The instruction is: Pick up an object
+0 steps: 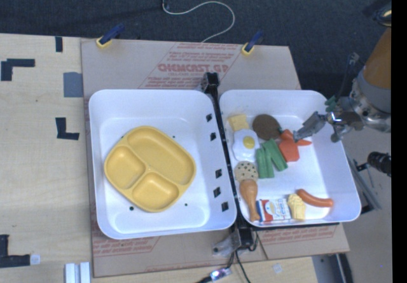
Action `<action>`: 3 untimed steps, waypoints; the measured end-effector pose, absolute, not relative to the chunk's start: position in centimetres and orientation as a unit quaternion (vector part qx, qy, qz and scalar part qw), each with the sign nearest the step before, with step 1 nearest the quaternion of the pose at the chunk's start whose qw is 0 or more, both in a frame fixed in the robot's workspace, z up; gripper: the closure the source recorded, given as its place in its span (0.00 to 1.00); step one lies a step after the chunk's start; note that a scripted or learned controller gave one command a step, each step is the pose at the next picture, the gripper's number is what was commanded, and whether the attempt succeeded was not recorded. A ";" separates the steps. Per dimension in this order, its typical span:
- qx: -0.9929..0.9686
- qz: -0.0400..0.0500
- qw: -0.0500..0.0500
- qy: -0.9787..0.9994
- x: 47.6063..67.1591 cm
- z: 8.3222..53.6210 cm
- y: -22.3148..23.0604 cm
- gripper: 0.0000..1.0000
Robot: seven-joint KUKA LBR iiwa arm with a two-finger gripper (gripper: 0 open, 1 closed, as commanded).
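My gripper [310, 126] hangs over the right bin [336, 173], low above the toy food heaped in its left half, and as I judge it the pick is only approaching its grasp, not made. The tip sits just beside the orange carrot piece [290, 147], on its upper right, and from this slant I cannot tell how far the gripper is spread or whether it touches anything; nothing is visibly lifted. Taking the carrot piece as my landmark: the brown round piece [266, 125] lies just to its upper left, the green pieces [271, 158] touch its left side, the fried egg [245, 144] is further left by the bin's inner wall, with a yellow block [238, 123] above that. Below the carrot piece, well apart, lie the sausage [315, 198], a small carton [275, 210] and the drumstick [249, 196]. The yellow divided plate [150, 167] sits far to its left in the left bin [102, 110]. Everything rests on the bin floors, so closing, lifting and clearing the bin all remain.
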State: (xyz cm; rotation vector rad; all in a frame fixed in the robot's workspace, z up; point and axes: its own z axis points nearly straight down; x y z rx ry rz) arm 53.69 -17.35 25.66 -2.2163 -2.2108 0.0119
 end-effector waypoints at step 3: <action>-0.707 0.002 0.002 -0.707 53.4 15.0 -18.1 0.00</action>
